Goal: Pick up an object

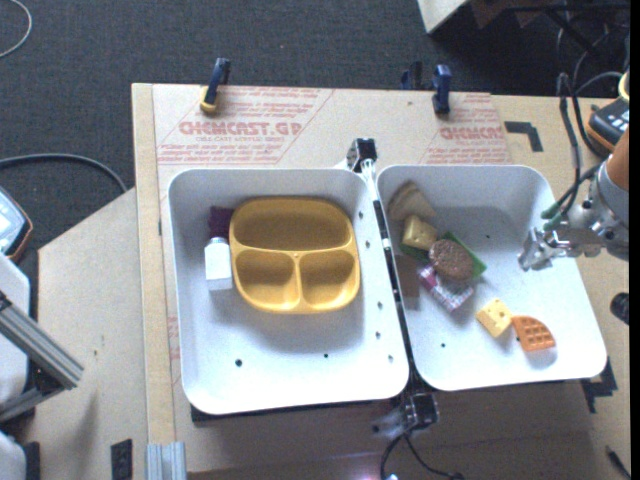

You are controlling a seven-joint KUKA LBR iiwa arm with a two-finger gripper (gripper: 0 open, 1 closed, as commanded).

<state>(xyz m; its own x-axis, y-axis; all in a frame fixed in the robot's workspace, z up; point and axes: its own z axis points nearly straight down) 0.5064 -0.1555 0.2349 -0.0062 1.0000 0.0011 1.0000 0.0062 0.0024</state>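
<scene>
Toys for picking lay loose in the right shallow white bin [566,268], the nearest a flat orange plastic waffle [534,333], long axis running left-right, near the front wall, while the metal two-finger gripper [537,251] hovered above the bin's right side, grasping nothing visible, its closure impossible to tell.

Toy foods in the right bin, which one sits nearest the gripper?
The orange waffle, at the bin's lower right. The cheese wedge lies just left of it, slightly farther from the gripper.
</scene>
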